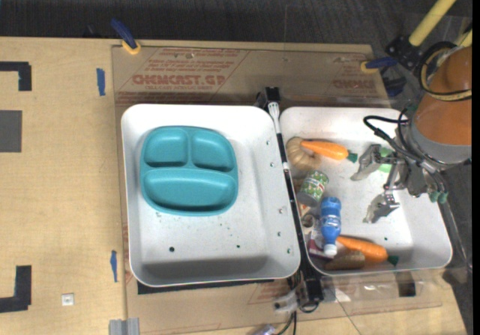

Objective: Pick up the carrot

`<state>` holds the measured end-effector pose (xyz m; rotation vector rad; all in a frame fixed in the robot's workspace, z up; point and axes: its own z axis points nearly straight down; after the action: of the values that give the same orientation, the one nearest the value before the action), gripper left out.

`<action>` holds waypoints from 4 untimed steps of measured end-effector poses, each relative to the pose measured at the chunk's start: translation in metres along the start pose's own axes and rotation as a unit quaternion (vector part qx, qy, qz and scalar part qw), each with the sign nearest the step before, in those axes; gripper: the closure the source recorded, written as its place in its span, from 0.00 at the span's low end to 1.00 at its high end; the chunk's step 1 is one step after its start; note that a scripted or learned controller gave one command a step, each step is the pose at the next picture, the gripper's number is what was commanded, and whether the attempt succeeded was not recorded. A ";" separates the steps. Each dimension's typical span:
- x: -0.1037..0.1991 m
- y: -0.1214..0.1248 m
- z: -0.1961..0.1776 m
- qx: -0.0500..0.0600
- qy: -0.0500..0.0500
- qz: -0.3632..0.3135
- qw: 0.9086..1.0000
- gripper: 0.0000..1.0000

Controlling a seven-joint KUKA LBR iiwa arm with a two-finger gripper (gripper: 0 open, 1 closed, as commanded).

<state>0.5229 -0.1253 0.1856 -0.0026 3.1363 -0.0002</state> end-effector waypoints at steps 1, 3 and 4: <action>-0.100 0.010 0.082 -0.001 -0.001 -0.053 0.999 0.00; 0.028 -0.040 0.089 0.004 -0.013 -0.183 0.983 0.00; 0.028 -0.037 0.093 0.004 -0.010 -0.063 0.998 0.00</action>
<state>0.4950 -0.1622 0.0923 -0.1984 3.1103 -0.0128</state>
